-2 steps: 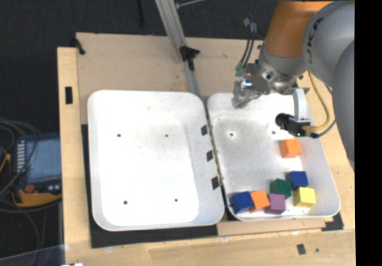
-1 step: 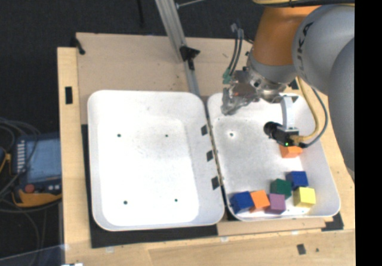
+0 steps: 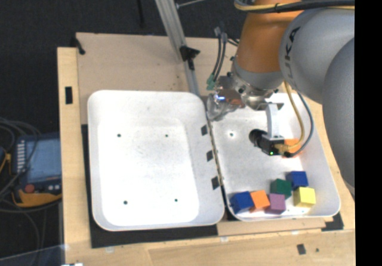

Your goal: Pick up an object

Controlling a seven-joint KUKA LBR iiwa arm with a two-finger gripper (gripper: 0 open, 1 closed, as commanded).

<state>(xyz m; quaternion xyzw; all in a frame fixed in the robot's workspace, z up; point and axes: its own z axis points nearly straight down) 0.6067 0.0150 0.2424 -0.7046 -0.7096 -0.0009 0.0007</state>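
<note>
Down in the right bin, small coloured cubes cluster together; end effector state unclear

The arm covers the right bin's far corner and is itself cut off by the upper right edge.

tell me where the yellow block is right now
The yellow block sits in the right bin, near its front right corner, just below a blue block and right of the green block.
</note>
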